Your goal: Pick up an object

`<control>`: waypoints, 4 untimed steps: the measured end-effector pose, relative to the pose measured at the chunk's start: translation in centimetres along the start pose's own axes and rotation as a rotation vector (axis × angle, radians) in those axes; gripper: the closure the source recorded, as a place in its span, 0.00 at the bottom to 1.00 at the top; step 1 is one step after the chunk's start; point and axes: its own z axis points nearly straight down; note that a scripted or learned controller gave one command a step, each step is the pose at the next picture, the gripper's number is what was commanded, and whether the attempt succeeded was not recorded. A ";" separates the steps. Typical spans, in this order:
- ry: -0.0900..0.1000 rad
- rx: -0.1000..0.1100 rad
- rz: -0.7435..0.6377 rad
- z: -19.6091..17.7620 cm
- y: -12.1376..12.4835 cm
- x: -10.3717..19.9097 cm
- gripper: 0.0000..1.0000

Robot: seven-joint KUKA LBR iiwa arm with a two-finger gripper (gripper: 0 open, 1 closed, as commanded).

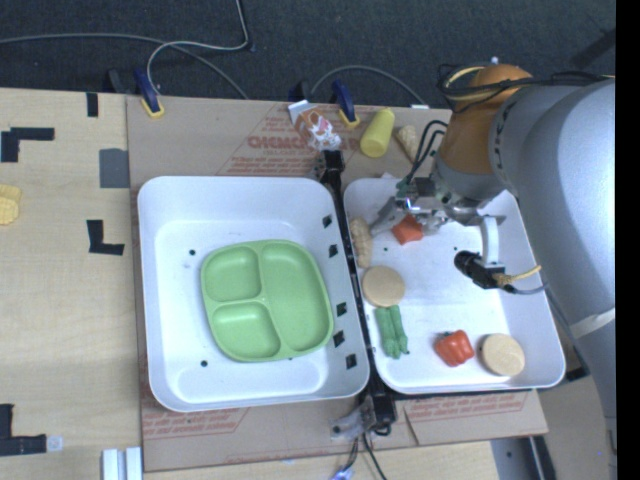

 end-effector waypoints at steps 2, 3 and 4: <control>-0.003 -0.010 -0.002 -1.3 0.3 0.0 0.00; 0.006 0.001 -0.002 0.1 0.6 -4.7 0.00; 0.007 0.019 0.001 -3.6 -2.9 -6.8 0.00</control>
